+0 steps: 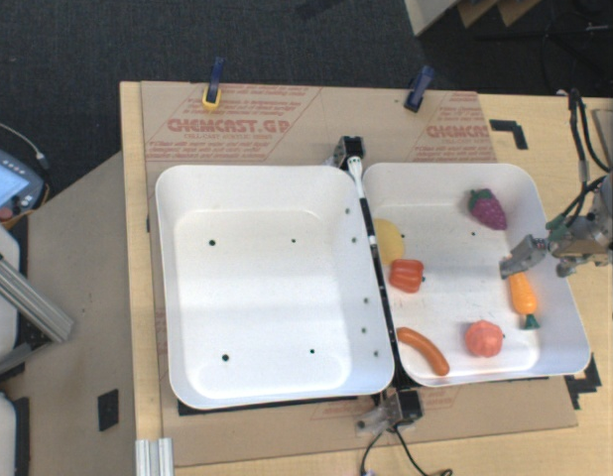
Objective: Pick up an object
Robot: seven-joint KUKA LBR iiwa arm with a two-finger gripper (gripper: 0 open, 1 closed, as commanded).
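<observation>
Claw low at the right bin's far right side, reaching in from the edge, and right beside it lies the carrot, long axis running roughly up and down the view, green stub at the near end. How wide the claw stands I cannot tell from this angle, and nothing shows between its tips, so call it empty-handed for now. The carrot looks the likely target, being closest. Other choices sit well apart: grapes up top, a red pepper and a yellow piece by the divider, a sausage and a pink fruit along the near side. To do this well, centre over the carrot's middle, turn the wrist so the tips close across its narrow width, not along its length, and drop straight down before squeezing. The bin wall is close here, so watch for a clipped rim. The left bin plays no part.
</observation>
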